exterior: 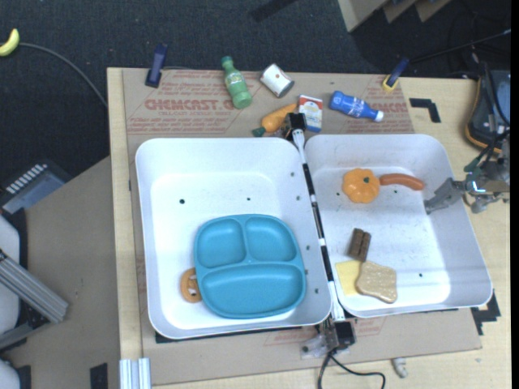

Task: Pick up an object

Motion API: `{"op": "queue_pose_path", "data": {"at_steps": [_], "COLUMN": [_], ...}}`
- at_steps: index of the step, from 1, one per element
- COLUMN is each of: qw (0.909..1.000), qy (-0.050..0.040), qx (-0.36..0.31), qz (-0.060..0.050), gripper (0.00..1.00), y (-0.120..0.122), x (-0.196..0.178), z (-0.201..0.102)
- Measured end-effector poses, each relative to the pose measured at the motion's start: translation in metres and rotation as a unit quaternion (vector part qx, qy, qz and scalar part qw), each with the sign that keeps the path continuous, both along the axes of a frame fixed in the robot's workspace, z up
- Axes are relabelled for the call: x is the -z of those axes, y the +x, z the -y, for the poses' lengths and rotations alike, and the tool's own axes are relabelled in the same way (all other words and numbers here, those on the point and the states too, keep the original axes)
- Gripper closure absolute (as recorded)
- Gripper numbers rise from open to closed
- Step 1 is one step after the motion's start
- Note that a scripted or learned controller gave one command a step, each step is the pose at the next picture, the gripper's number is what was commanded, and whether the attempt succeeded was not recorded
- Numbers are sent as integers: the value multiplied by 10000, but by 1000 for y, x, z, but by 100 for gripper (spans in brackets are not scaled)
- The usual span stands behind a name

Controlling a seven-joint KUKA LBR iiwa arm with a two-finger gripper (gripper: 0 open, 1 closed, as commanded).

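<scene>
Pumpkin [360,185] sits untouched in the right bin's [462,250] far half; my gripper [444,194] hangs just right of it, its state unreadable; nothing picked yet; the whole grasp remains.

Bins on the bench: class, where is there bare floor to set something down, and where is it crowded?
Free: left bin above the blue tray; right bin's middle, right of the brown block. Crowded: near corner with bread and cheese; top by pumpkin.

Robotics lab | two white bins [162,177] on a cardboard-topped surface [203,100] | toy food scattered | loose cables [65,59] on dark carpet
</scene>
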State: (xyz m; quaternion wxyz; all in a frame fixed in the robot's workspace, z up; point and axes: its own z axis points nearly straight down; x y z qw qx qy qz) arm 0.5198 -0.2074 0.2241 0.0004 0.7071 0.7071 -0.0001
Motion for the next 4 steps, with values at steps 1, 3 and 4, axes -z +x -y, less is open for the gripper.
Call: {"op": "queue_pose_path", "data": {"at_steps": [1, 3, 4], "qw": [10000, 10000, 10000], "qy": [15, 12, 1], "qx": [-10, 4, 6], "qz": [-15, -17, 2], "gripper": [0, 0, 0], "y": [45, -15, -9], "x": [63, 140, 140], "z": [-65, -113, -109]}}
